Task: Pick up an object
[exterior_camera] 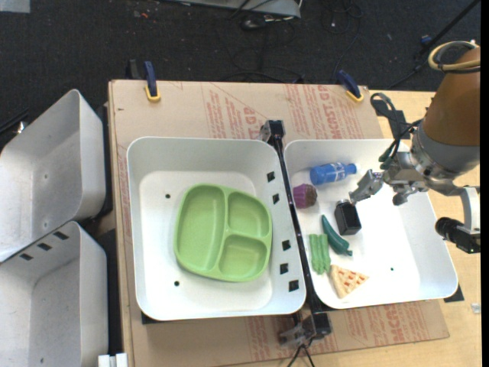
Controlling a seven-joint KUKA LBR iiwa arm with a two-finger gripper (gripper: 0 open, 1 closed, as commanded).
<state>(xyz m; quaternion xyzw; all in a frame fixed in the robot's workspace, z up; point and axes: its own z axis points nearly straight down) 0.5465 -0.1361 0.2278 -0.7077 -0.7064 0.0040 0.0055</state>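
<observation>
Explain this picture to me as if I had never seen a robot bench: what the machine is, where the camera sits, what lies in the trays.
One camera fixed above the bench looks down at a slant. The grey and orange machine at the right is a robot arm; at its end is a two-finger gripper, a claw for picking things up. It hangs over the right bin, and nothing shows between its fingers.

Two shallow white bins sit side by side on a brown board. The left bin holds a green divided plate. The right bin holds small toys: a blue bottle, a purple round piece, a black block, a dark green pod, a lighter green bean-like piece and a pizza slice.
</observation>
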